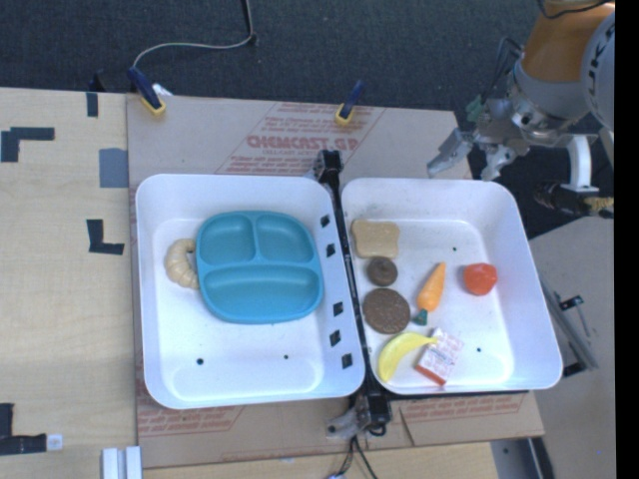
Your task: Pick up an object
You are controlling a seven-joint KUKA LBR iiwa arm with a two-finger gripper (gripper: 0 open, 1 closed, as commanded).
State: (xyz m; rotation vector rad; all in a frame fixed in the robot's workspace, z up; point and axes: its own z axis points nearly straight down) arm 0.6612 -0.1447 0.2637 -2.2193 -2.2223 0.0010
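Hovering hand spread wide, 2 bins, 1 tray, 2 cookies, 1 carrot

A pale wooden worktop carries a brown cardboard sheet. Dark carpet floor lies beyond, crossed by a thin cable.

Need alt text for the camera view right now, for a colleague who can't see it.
The gripper hangs open beyond the right bin's far rim, holding nothing. That bin holds a carrot, tomato, banana and cookies; the left bin holds a blue plate.
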